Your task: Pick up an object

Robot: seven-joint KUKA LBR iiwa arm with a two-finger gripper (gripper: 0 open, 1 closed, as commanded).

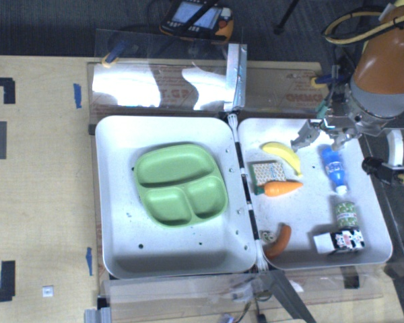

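The gripper (325,134) hangs with fingers spread and nothing between them, over the right bin (380,210); the blue bottle (334,168) lies just at its five o'clock, label unreadable

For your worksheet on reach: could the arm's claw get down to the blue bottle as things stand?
Probably yes. The claw hangs over the right bin just above the blue bottle, which lies apart from the banana, with nothing over it.
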